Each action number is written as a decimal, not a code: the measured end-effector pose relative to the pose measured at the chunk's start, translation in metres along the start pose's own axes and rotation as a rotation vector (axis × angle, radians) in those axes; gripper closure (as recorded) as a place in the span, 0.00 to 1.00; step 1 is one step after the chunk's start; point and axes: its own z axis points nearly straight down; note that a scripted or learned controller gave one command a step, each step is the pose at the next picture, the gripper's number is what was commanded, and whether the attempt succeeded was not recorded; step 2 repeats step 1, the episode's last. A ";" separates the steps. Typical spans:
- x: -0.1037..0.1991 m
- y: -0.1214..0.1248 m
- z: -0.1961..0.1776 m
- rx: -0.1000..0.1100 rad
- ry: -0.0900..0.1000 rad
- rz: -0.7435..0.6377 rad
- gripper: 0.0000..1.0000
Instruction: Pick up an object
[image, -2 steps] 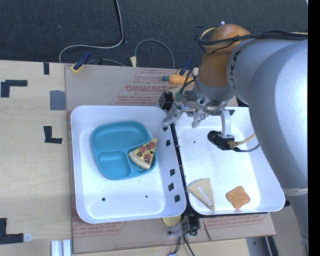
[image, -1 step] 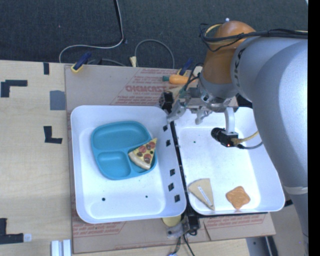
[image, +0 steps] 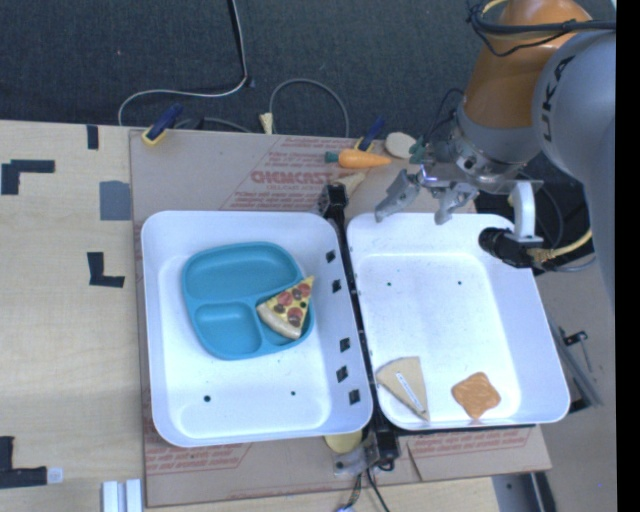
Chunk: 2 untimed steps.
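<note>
Pincer hangs open w/ nothing in it, over the far rim of the right bin, prob. parked high before a reach down. Pickable stuff sits at that bin's near edge: 1 tan wedge, 1 orange-brown square. Left bin: 1 blue tray carrying 1 pizza slice. 2 bins on the counter.

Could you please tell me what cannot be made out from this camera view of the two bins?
- Arm: its upper part is cut off by the top and right edges.
- Tan wedge in the right bin: too small to identify.
- Item below the bins' junction: mostly hidden under the bin rims.
- Small objects behind the bins near the orange carrot-like piece: too small to name.
</note>
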 end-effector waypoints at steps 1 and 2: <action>0.032 -0.029 0.089 0.020 0.003 -0.003 0.00; 0.032 -0.029 0.089 0.020 0.003 -0.003 0.00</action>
